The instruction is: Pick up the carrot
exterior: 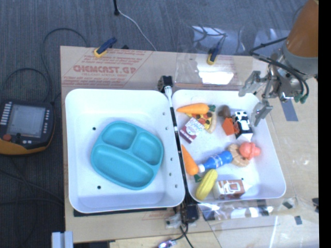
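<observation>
Orange-banded grey arm point(305, 32) with metallic tool point(257, 98)

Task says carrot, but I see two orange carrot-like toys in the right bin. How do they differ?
The upper carrot lies crosswise near the bin's far end, fat, with a green top. The lower carrot lies along the left wall of the right bin, slimmer, its lower end beside the corn. Both are orange and untouched by the gripper.

Carrot point(193, 108) open above; red carton point(192, 129) crowds below.
</observation>
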`<state>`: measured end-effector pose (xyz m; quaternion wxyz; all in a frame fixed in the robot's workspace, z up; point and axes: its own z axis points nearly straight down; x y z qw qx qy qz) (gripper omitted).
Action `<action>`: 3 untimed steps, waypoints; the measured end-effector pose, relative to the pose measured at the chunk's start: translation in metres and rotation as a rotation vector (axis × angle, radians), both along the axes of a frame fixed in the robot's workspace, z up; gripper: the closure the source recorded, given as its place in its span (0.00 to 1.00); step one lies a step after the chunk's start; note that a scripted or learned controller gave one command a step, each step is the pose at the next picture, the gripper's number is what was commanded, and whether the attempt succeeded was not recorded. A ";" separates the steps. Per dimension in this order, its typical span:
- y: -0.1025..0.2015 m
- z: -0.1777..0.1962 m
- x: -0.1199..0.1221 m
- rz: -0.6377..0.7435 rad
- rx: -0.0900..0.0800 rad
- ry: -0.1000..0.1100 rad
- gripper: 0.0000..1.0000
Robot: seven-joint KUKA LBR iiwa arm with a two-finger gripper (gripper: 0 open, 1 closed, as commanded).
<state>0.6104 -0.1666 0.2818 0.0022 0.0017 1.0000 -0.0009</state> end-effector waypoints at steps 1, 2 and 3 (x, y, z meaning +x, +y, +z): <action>0.066 -0.131 0.002 -0.071 0.005 0.013 0.00; 0.090 -0.097 -0.001 -0.241 0.003 -0.001 0.00; 0.142 -0.098 0.009 -0.315 0.003 0.001 0.00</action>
